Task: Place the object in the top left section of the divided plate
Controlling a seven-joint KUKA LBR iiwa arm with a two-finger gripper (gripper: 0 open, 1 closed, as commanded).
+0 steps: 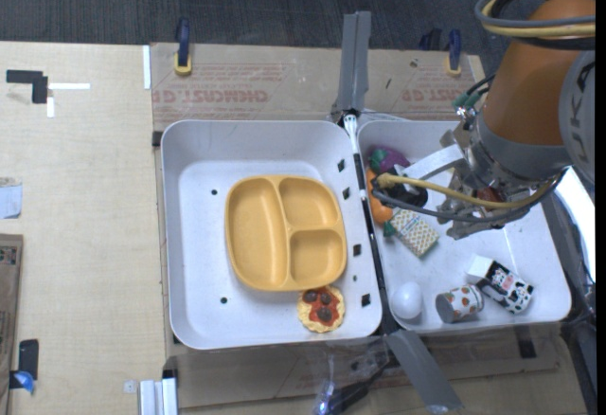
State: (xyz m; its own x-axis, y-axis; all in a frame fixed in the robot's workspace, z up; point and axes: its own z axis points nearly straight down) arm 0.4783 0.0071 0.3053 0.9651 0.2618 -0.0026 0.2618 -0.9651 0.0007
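Observation:
The yellow divided plate (258,235) lies in the left bin (189,243), with one long section on its left and two smaller ones on its right; all three hold nothing. A round pizza toy (320,308) rests on the bin floor just below the plate's lower right corner. The arm's grey and orange wrist (530,91) hangs over the back of the right bin (549,243). My gripper (478,197) is beneath it, largely hidden by the wrist and cables, above the bin's cluttered upper middle. Nothing shows in its grasp.
The right bin holds a purple-green toy (386,158), an orange item (379,211), a checkered packet (415,231), a white egg (407,299), a small can (459,303) and a cow-patterned piece (509,290). A metal divider (365,205) separates the bins.

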